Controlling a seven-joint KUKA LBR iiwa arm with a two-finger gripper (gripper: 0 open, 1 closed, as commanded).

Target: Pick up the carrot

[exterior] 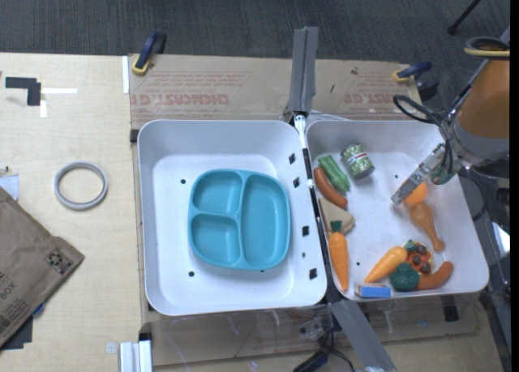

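Observation:
Two orange carrots lie in the right bin (381, 145). One carrot (338, 258) with a green top lies lengthwise along the bin's left wall. The other carrot (386, 263) lies slanted near the front. My gripper (408, 189) reaches down from the right over the bin's right half, well behind the slanted carrot. A small orange piece (417, 194) sits right against the gripper tip. Whether it is gripped is unclear.
The right bin also holds a tan drumstick (426, 224), a green can (357, 161), a green vegetable (332, 173), a brown sausage (328, 190), a red sausage (436, 276) and a blue block (375, 290). A teal divided plate (241, 220) lies in the left bin (154, 200).

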